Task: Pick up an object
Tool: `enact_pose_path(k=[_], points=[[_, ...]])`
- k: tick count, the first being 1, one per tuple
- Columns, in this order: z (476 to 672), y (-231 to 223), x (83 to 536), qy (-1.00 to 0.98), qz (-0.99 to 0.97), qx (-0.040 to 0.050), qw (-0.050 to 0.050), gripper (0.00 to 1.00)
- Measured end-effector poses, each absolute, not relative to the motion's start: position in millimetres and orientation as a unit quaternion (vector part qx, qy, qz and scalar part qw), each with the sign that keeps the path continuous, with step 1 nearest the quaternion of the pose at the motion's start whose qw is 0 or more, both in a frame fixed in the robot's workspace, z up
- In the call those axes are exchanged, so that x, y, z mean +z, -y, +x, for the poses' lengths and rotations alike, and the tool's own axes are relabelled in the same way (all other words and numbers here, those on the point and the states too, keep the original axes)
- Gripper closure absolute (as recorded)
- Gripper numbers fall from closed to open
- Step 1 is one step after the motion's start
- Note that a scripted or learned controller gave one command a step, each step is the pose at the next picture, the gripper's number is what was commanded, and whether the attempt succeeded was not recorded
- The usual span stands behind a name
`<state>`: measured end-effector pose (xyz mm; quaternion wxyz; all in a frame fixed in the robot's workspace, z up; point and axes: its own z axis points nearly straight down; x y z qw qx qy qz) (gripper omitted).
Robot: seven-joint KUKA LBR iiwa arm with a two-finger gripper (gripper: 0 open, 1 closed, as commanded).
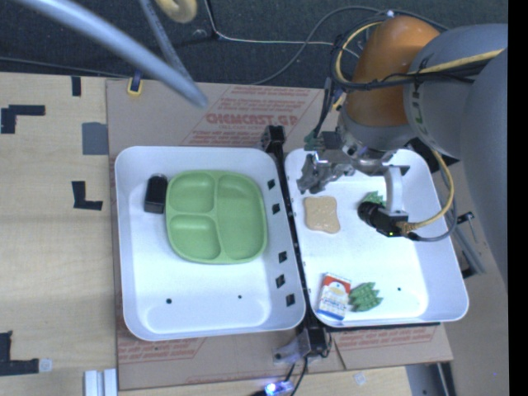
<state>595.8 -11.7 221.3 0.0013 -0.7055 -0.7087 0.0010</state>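
We see the end effector point(316, 174) above the toast slice point(322, 214) in the right bin point(437, 287). We cannot tell its state. The arm hides part of a green item point(375, 198).

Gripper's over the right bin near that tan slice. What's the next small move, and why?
Probably a short drop straight down toward the tan slice. The gripper sits just above the slice's upper edge in the right bin, and nothing shows between its fingers. The slice lies flat and apart from the small carton and green leafy piece, so it looks like the nearest target.

Grey arm point(474, 81); orange band point(396, 52); yellow cables; metallic end effector point(318, 176).
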Motion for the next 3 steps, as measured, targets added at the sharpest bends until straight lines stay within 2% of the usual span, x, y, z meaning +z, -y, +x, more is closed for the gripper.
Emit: enact_pose_path(k=[1,2,3], points=[[584.3,-40,232,0.71,-0.705,0.0001,0.001,1.0],[572.4,-91,216,0.709,-0.705,0.0012,0.002,1.0],[573.1,-88,217,0.708,-0.706,0.0011,0.001,0.0]])
